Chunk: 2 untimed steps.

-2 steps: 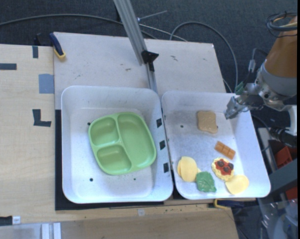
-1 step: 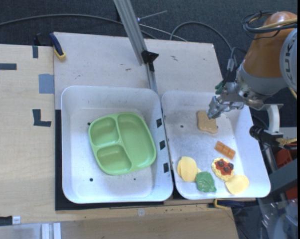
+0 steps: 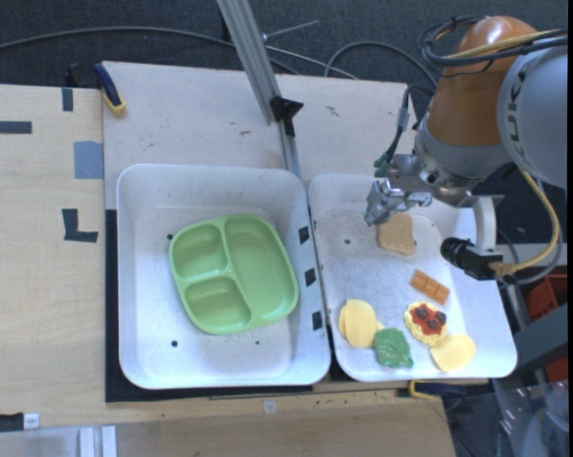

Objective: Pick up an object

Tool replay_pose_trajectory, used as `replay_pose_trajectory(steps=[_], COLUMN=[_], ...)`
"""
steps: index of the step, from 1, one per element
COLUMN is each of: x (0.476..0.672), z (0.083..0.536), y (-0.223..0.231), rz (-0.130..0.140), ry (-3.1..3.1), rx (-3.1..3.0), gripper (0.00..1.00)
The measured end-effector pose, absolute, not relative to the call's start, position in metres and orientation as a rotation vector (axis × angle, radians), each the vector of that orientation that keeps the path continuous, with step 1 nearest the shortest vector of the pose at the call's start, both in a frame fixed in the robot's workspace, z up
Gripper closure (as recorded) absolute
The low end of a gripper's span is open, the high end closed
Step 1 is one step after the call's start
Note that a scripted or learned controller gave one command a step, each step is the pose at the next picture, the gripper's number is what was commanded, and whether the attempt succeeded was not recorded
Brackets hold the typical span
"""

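2 yellow pieces (image 3: 359, 323), 1 green tray (image 3: 233, 274); pincer (image 3: 389, 206) over tan slice (image 3: 397, 236), grip unclear.

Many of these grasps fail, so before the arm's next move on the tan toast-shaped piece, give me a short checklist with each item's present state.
1. Gripper over the right bin: ok.
2. Gripper next to the tan toast-shaped piece: ok, at its upper left edge.
3. Piece between the fingers: cannot tell.
4. Piece apart from the orange cracker: ok, a gap shows.
5. Green divided tray out of the way: ok, in the left bin.
6. Gripper height above the bin floor: cannot tell.
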<state>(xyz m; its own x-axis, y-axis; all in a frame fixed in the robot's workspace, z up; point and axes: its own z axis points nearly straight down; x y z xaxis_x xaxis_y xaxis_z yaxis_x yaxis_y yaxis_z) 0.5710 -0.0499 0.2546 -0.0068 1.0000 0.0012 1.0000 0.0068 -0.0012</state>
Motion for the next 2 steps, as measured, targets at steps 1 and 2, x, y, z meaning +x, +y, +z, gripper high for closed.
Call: replay_pose_trajectory(steps=[1, 2], x=[0.571, 0.563], z=[0.255, 0.236], y=[0.0, 0.05], rz=[0.001, 0.004], ry=[-2.228, -2.227], rx=[-2.212, -2.212], gripper=[1.0, 1.0])
